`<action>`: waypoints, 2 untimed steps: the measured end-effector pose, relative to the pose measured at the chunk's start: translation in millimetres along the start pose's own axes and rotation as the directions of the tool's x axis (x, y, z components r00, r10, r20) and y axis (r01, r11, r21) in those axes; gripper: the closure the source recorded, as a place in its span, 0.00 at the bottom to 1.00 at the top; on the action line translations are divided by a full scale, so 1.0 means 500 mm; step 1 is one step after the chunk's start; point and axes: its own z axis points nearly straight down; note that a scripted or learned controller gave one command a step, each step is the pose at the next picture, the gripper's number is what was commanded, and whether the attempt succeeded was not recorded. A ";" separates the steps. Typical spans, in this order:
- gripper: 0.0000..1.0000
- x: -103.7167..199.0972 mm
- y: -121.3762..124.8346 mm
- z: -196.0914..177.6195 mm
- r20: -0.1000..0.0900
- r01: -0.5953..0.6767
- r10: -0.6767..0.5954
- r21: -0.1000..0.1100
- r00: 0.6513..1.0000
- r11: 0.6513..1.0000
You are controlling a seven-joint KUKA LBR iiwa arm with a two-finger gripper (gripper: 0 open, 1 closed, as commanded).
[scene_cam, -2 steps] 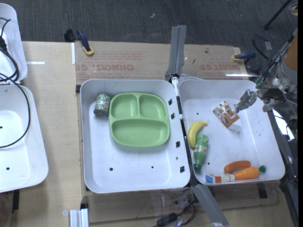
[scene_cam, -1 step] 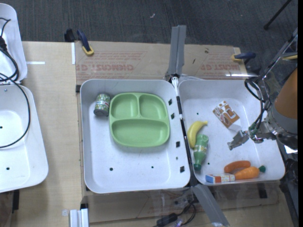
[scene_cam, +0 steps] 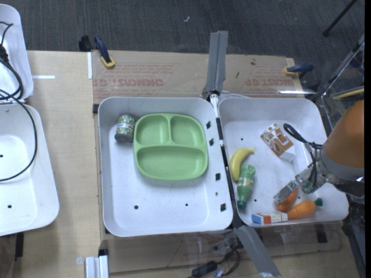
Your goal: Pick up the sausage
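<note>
Green plate point(scene_cam: 171, 155), can point(scene_cam: 124, 128), banana point(scene_cam: 238, 160), bottle point(scene_cam: 244, 185)

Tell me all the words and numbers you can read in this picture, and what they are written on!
"CHEMCO21.GR": red print, seen upside down, on the cardboard sheet behind the left bin.
The same red print runs along the cardboard behind the right bin, too cut off to read whole.
Small can, snack packet, green bottle and small carton: labels too small and blurred to read.

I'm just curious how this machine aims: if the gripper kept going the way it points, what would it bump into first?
Probably the reddish sausage, right at the tip of the gripper, beside the carrot. Depth is hard to judge from above.
</note>
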 end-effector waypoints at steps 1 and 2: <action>1.00 0.000 0.001 -0.014 -0.002 -0.004 0.004 0.001 1.000 1.000; 1.00 0.205 0.126 -0.242 0.003 -0.249 0.249 0.001 0.968 0.968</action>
